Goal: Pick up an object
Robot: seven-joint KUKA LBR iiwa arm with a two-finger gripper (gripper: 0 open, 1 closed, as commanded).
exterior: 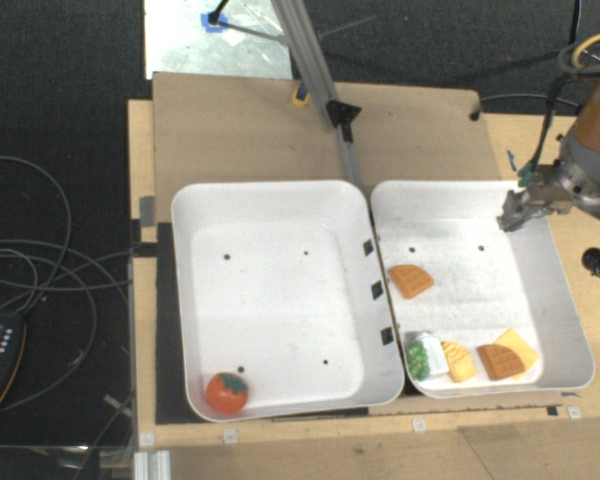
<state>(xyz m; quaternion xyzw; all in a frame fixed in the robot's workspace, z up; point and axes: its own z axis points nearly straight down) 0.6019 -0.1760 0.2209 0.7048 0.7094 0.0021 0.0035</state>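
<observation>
Gripper is seen over the right bin's far right corner; finger state cannot be told. Nothing is held. Waffle piece lies mid-bin; 4 items are crowded at the near edge. A miss is likely there: 2 could be nudged together.

Below the gripper the bin floor lies open. Toys crowd the near wall, with a wedge farther left.
</observation>
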